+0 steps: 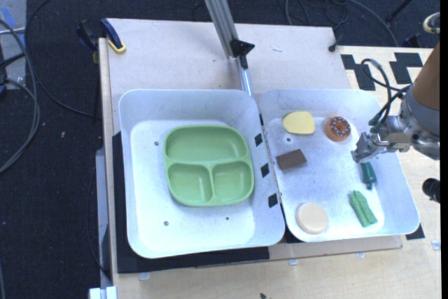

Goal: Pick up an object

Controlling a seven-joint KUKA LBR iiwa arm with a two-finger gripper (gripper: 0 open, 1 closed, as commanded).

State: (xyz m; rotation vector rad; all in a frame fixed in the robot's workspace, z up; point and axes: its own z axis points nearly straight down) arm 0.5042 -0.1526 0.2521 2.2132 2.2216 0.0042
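Here the gripper (367, 163) hangs over the right bin (402, 203) near its right wall, just above a green object (363, 209) lying on the floor; whether its pincer is apart or together I cannot tell. A yellow piece (299, 123), doughnut (338, 128), brown block (291, 160) and pale disc (312, 218) lie around. The left bin (140, 220) holds a green tray (208, 164).

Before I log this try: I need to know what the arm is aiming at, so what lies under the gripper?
Under the gripper lies a dark green piece on the right bin's floor. Its upper end is covered by the gripper, so contact cannot be judged.
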